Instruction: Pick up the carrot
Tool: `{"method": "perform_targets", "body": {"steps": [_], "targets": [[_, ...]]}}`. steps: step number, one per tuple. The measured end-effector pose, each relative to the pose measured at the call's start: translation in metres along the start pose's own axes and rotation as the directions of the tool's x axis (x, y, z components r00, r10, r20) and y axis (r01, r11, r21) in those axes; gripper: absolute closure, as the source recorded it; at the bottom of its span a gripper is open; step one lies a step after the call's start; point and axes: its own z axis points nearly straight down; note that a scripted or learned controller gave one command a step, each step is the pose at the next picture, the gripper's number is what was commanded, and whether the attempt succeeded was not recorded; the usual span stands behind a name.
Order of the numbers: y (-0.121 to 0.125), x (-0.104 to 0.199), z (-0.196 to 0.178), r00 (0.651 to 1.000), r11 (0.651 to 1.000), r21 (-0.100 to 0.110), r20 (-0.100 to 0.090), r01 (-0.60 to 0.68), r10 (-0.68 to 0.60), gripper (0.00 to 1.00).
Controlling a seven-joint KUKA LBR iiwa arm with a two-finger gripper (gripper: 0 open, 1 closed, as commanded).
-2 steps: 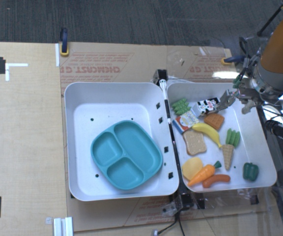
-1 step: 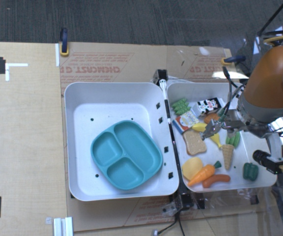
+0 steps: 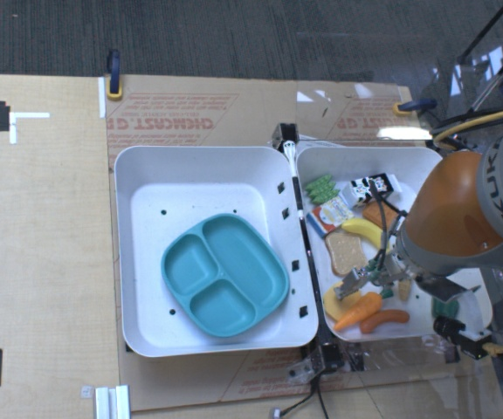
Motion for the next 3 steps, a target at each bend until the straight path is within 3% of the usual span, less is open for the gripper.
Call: {"method": "perform_targets", "body": {"steps": [1,2,3], "targets": [[0.0012,-0.0008,-0.0059,1.000,1.000,0.002,-0.002,-0.008,0.008,1.00],[0.0011,-0.0008,-0.0059,1.000,1.000,0.003,-0.002,-0.006,0.006,0.00],[0.0023,-0.0019,-0.0118,1.000,1.000,0.004,-0.003,-0.012,0.012,1.00]]}}
